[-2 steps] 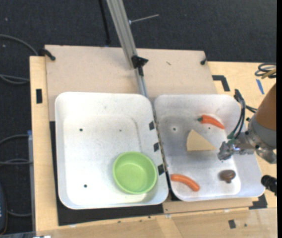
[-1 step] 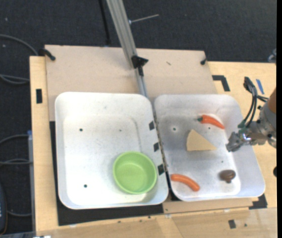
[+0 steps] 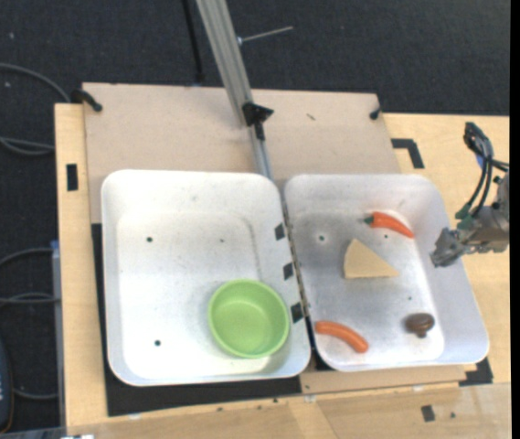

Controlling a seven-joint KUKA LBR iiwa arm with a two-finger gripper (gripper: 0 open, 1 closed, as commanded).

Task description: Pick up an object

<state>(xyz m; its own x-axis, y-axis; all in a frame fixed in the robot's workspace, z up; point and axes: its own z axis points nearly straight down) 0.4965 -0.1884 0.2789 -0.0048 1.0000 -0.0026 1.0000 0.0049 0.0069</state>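
Two white bins are set side by side on the bench (image 3: 196,126). In the left bin (image 3: 150,208) a green bowl (image 3: 249,317) is seen upright near the front right corner. In the right bin (image 3: 333,208) a tan wedge (image 3: 367,262) is placed centrally, one orange carrot-like piece (image 3: 390,223) behind it, another (image 3: 342,336) at the front, and a small brown object (image 3: 419,323) front right. The end effector (image 3: 446,248) is seen over the right bin's right rim; whether it is released or clenched cannot be told.
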